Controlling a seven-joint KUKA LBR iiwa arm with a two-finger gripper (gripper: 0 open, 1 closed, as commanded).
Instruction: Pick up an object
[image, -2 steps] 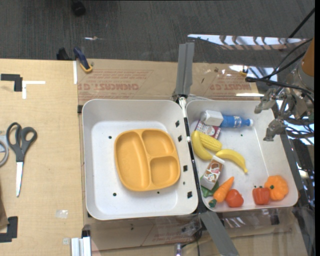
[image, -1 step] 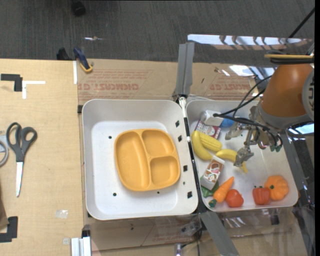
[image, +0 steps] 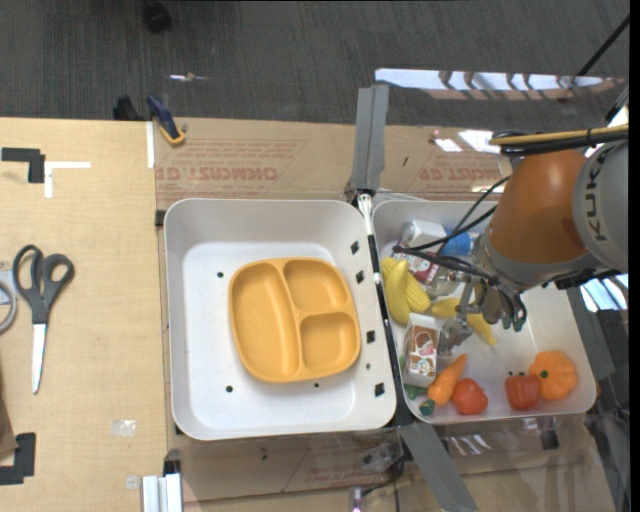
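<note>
1. Yellow-orange plastic is what the divided plate (image: 295, 318) is made of; it is seen in the middle of the left bin (image: 190, 330), and all other places are given from this plate.
2. To the right of the plate, past the bin walls, the right bin (image: 585, 400) is found, with toy food inside.
3. Nearest to the plate, a corn (image: 405, 285) is laid by the left wall of that bin.
4. Below the corn a small carton (image: 421, 352) is placed, and beside it a carrot (image: 446, 379) is lying at a slant.
5. Further right from the plate, a tomato (image: 470, 397), a red pepper (image: 522, 391) and an orange pumpkin (image: 555, 373) are set along the near side.
6. A banana (image: 482, 327) is seen right of the corn, partly covered by the gripper.
7. The arm (image: 540, 215) is reached in from the right, with the gripper (image: 467, 318) low over the banana, right of the plate.
8. Whether the fingers are apart or together cannot be told, because cables and the wrist are hiding them; nothing is seen clamped.
9. Far left of the plate, scissors (image: 40, 290) are laid on the bench (image: 90, 400).
</note>
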